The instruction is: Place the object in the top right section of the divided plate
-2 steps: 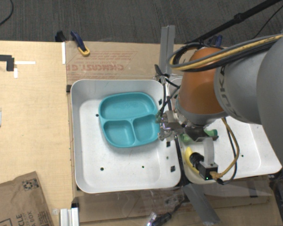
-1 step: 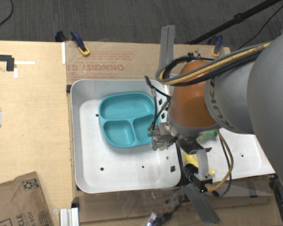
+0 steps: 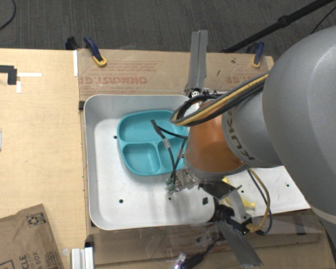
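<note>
A teal divided plate [image 3: 143, 144] lies in the left white bin [image 3: 103, 200], towards its back right; two of its sections show and the arm covers its right side. My gripper [image 3: 175, 185] hangs low just off the plate's front right rim, over the bin floor. It is small and partly hidden by the orange wrist band [image 3: 210, 147]. I see nothing clearly between its tips. Bits of something yellow [image 3: 239, 199] show under the arm in the right bin; I cannot tell what they are.
The big grey arm [image 3: 291, 122] covers most of the right bin [image 3: 280, 189]. Black cables [image 3: 163, 133] trail over the plate. Cardboard and blue-and-yellow clamps [image 3: 95, 52] lie behind the bins, and a wooden benchtop [image 3: 33, 150] lies to the left.
</note>
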Motion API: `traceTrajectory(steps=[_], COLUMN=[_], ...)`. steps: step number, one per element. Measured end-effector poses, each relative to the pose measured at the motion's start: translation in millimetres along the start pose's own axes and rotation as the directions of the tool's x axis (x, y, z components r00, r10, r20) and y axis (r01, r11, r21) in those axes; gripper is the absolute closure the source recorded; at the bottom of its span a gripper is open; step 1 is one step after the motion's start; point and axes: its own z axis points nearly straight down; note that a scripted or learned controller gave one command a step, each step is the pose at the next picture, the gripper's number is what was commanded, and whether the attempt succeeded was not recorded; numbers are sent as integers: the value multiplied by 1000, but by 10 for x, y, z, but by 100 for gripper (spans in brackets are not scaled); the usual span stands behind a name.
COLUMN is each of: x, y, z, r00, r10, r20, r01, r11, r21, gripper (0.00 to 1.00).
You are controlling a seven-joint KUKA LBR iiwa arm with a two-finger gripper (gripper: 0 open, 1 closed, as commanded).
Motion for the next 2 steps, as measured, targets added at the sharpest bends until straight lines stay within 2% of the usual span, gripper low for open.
traceTrajectory(steps=[1, 2], x=[20, -86], y=[216, 904], z=[-337, 6], r00=[979, 985], r10=[-202, 172], r20=[2, 0], r01=[202, -172], r11=[979, 985], r21=[-5, 4], gripper=[100, 100])
